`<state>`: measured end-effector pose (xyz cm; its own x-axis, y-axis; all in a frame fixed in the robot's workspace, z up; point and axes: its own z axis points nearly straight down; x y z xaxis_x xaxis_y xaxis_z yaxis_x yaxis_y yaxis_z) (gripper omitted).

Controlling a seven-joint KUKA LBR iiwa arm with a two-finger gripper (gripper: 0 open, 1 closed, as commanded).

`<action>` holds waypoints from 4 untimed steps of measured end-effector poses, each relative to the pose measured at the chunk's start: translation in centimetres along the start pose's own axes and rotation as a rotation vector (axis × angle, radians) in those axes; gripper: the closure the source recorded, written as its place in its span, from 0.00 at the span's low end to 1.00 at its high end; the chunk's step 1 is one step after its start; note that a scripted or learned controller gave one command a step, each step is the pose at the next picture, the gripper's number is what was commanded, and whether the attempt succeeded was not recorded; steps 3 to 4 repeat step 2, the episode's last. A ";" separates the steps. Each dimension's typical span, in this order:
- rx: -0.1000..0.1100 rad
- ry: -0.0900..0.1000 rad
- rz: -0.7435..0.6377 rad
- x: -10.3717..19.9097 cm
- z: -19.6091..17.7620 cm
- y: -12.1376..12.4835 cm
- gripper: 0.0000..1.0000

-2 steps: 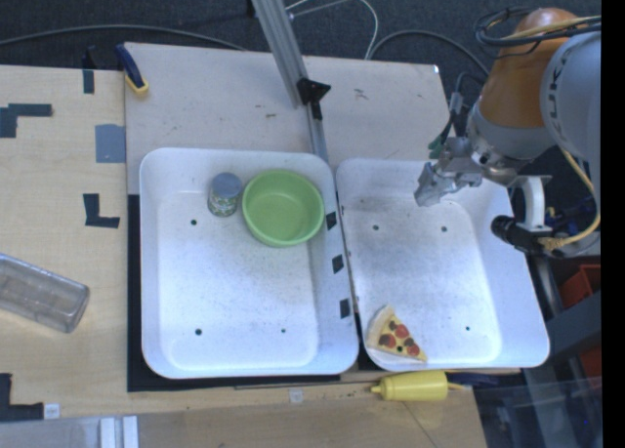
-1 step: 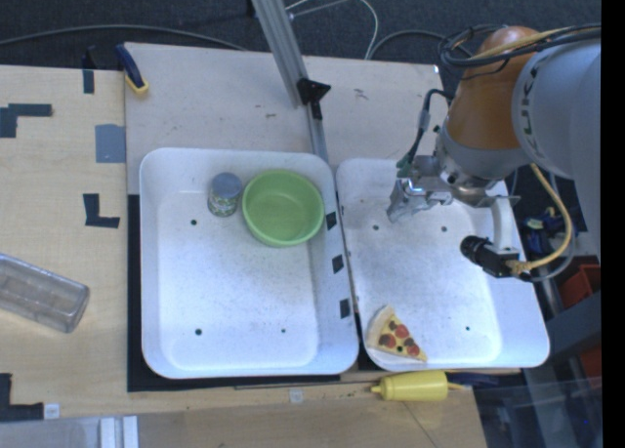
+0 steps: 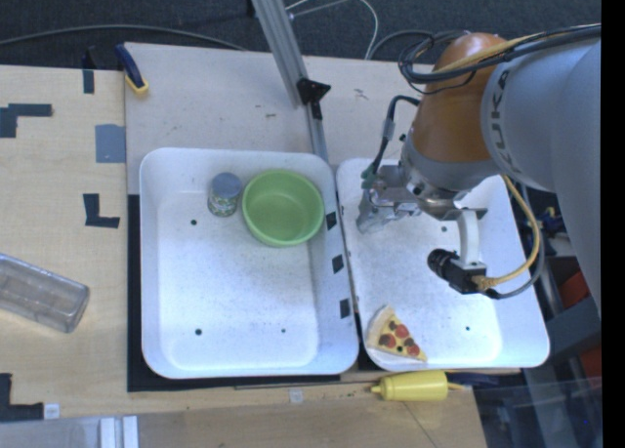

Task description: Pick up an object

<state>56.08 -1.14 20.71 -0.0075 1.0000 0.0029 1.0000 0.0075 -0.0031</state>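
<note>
The gripper (image 3: 374, 218) is hanging low over the far left part of the right bin (image 3: 508, 339), close to the wall that this bin shares with its neighbour. Its metal fingers (image 3: 366, 220) are pointing down toward the white floor, and nothing is showing between them; whether they are parted or pressed together cannot be told from this slant. Above them the grey wrist is rising into the orange band (image 3: 459, 104), and the broad grey arm (image 3: 552, 114) is reaching in from the right, with cables looping around it and a black fitting (image 3: 449, 268) hanging just right of the fingers.

A toy pizza slice (image 3: 395, 335) is lying flat on the near left part of the right bin, well apart from the gripper and nearer to the viewer. A yellow bottle-like object (image 3: 415, 386) is lying on its side just beyond that bin's near rim.

In the left bin (image 3: 234, 339) a green bowl (image 3: 283, 206) is sitting upright at the far right, near the shared wall, and a small grey-lidded jar or can (image 3: 225, 193) is standing just beside it on its left; whether the two are touching is unclear.

A metal post (image 3: 278, 31) is slanting up from the far side of the bench. On the far left, a clear plastic container (image 3: 39, 292) is lying on its side on the wooden surface.
</note>
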 end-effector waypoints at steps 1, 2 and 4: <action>0.000 -0.001 0.001 3.9 -1.3 -2.3 1.00; 0.000 -0.001 0.000 8.9 -2.7 -4.7 1.00; 0.000 -0.001 0.000 8.9 -2.7 -4.7 1.00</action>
